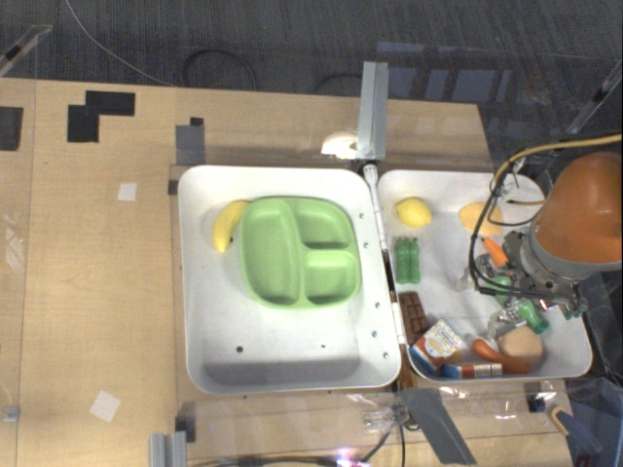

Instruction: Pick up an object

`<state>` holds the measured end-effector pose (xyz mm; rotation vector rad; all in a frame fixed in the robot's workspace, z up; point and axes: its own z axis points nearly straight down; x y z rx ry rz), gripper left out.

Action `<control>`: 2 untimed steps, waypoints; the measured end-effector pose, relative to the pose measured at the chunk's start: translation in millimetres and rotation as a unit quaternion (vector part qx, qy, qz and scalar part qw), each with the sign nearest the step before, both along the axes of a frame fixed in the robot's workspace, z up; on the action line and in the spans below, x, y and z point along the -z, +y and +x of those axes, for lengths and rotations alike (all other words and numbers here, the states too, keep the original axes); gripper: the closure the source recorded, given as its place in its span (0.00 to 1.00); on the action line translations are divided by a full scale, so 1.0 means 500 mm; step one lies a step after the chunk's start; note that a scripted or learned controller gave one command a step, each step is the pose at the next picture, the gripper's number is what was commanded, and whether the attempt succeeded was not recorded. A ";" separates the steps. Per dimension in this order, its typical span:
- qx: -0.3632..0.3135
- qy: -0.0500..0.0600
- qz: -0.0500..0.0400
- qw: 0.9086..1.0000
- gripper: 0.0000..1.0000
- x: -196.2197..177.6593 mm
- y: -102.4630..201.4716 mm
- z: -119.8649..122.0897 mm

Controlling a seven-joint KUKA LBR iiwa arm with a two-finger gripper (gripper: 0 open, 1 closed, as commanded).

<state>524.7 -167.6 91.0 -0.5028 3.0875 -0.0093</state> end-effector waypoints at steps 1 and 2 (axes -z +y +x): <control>-0.114 -0.004 -0.002 0.993 0.00 -0.002 0.107 -0.020; -0.232 -0.001 -0.003 0.973 0.00 0.001 0.122 0.163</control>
